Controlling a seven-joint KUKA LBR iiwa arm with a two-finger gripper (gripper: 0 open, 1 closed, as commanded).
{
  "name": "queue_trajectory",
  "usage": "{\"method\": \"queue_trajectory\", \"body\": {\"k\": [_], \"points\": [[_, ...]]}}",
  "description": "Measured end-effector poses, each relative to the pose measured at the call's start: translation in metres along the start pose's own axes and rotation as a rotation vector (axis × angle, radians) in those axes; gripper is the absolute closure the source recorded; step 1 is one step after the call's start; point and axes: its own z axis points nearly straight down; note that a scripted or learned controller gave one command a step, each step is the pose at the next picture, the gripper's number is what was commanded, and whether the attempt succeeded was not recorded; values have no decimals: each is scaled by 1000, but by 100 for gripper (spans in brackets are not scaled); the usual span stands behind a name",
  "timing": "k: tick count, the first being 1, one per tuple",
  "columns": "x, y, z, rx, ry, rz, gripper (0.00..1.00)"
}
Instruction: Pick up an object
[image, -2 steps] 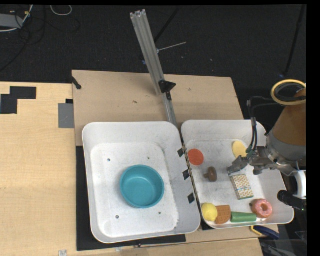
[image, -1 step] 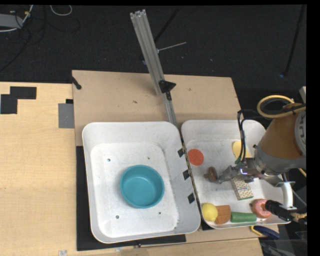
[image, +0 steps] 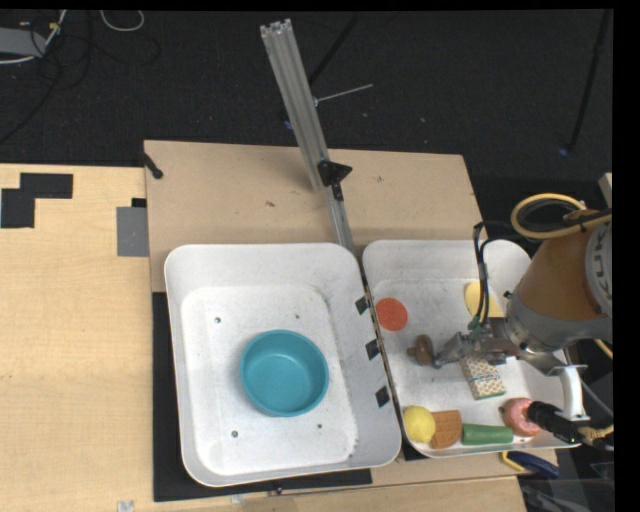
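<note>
My gripper (image: 452, 350) hangs low over the middle of the right bin (image: 430, 270), reaching in from the right. Just left of its tip lies a small brown object (image: 423, 350), close to it or touching it. A checkered block (image: 483, 379) lies directly below the gripper's body. An orange disc (image: 391, 315) rests near the bin's left wall. Along the front wall sit a yellow ball (image: 419, 423), an orange-brown piece (image: 446, 429), a green piece (image: 486, 434) and a pink ring (image: 518, 415). A yellow object (image: 472, 297) is partly hidden behind the arm.
The left bin (image: 200, 280) holds a teal bowl (image: 285, 372). A slanted metal rail (image: 305, 110) rises behind the bins. Black clips (image: 371, 348) mark the divider between the bins. The orange-banded arm (image: 560, 290) covers the right bin's right side.
</note>
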Motion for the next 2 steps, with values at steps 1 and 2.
{"method": "queue_trajectory", "body": {"k": [1,2], "points": [[0,1,-11,-3,1,1,100],[0,1,-53,2,2,-1,100]]}}
